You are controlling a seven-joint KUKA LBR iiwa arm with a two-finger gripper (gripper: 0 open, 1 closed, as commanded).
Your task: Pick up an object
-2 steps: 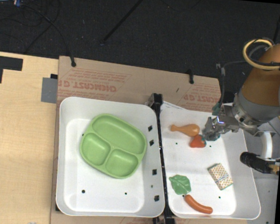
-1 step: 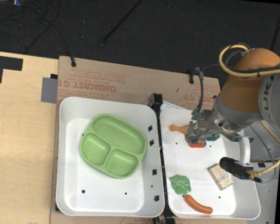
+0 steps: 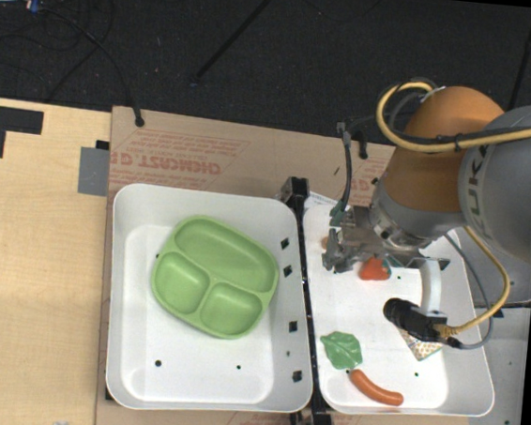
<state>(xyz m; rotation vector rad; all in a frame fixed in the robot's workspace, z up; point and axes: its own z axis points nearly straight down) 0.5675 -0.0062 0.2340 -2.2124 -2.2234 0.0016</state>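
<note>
Sausage [image 3: 376, 388] and green leaf [image 3: 341, 349] lie in the right bin [image 3: 441, 386]. Gripper [image 3: 337, 252] hangs beside 1 red object [image 3: 374, 270]; whether it is open or closed, I cannot tell.

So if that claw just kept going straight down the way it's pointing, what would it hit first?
The gripper would most likely meet the bare white floor of the right bin, just beside the small red object. Depth is hard to judge from this angle.

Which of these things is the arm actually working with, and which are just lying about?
Likely in play, in the right bin: gripper; red toy beside it; green leaf; orange sausage.
Just lying about: green divided plate in the left bin; cardboard under both bins.
</note>
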